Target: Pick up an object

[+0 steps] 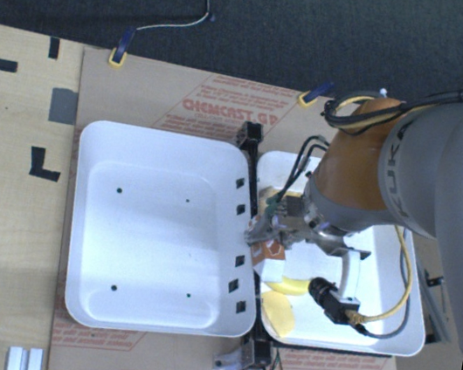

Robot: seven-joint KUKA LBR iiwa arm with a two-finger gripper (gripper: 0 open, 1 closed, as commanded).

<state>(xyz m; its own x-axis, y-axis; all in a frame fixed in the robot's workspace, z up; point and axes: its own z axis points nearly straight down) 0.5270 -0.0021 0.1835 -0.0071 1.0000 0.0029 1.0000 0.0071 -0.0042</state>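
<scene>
Gripper: the gripper (265, 234) is low in the right bin (403, 343), close to that bin's left wall; I cannot tell from the picture how it is set.
Arm: the grey arm (448, 165) comes in from the right, with its orange band (352, 157) above the wrist, and it covers the upper part of the right bin.
Orange-brown object: a small orange-brown object (272, 251) lies directly under the gripper, touching it or just beside it; whether it is grasped, I cannot tell.
Yellow objects: a pale yellow piece (284, 285) lies just below the orange-brown object, and a second yellow piece (279, 317) lies near the front-left corner of the right bin.
Black part: a black cylinder with a yellow cable (332, 300) hangs over the floor of the right bin, just right of the yellow pieces.
Left bin: the left bin (82, 224) stands beside the right one, their walls touching along the middle.
Surface: both bins rest on a brown cardboard sheet (219, 107) that lies on the surface.
</scene>
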